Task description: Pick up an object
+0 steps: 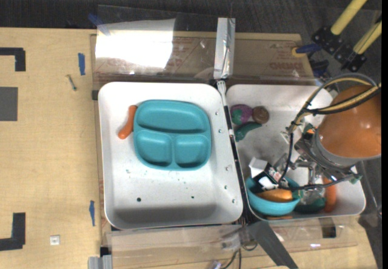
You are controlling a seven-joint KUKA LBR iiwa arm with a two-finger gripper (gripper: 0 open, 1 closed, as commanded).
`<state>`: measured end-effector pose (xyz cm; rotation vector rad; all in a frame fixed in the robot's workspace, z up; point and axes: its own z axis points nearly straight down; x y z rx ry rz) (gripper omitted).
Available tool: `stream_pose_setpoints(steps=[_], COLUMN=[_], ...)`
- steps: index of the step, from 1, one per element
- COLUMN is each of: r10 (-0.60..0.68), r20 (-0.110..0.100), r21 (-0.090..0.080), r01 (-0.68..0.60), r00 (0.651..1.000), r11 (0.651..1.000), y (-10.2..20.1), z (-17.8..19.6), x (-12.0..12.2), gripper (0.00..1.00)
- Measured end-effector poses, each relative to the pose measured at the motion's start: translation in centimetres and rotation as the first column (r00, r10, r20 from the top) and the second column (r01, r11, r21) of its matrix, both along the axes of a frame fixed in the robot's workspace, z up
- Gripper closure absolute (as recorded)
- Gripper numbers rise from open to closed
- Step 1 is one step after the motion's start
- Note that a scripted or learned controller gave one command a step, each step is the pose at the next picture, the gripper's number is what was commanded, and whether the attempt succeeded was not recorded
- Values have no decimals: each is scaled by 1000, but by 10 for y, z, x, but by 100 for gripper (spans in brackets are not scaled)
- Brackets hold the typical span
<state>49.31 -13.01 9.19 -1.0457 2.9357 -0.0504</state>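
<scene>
The 2 white bins sat side by side, their inner rims touching down the middle. In the left bin (109, 140) a teal divided plate (173, 134) took up the far half, with an orange carrot-like piece (128, 123) just beside its left edge; the near half of that floor was bare white. The right bin (276, 104) was more crowded. A purple and green item (242, 115) and a small brown round thing (260, 114) lay near its far-left corner, with bare floor between them and the arm. The gripper (290, 177) hung low over the near part of the right bin, close to the near wall, just above a teal bowl (262, 203) that held an orange lump (279, 195). Whether the gripper was open or closed could not be told, and nothing could be seen held in it. Another orange piece (330, 196) lay near the bin's near-right corner.
</scene>
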Motion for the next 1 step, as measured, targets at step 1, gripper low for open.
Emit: stream_pose_setpoints(steps=[1], r10=[4], r20=[10], r21=[6], r01=[-5], r00=[1000], r11=[1000], y=[5], z=[12], x=[3], gripper=[100])
